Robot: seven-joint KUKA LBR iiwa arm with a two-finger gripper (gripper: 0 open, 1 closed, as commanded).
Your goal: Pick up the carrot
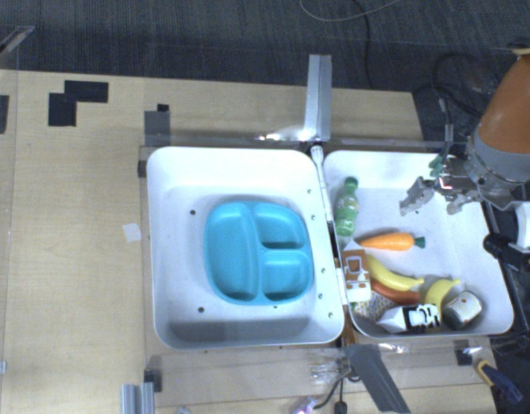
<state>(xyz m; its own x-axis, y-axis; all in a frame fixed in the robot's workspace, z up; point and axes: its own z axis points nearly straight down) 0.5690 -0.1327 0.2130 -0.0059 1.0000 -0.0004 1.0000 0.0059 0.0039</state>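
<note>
From my screen, the arm (511,128) runs off the right edge, so I see little above its orange band. The gripper (433,192) is too small and blurred to read. A red object (394,291) lies mostly hidden under the banana (394,277); I can't identify it.

We see a pale wooden bench (66,257) under even light, with black tape marks (75,100) near its far left. Beyond it lies dark carpet (161,7), crossed by a thin cable (369,11).
</note>
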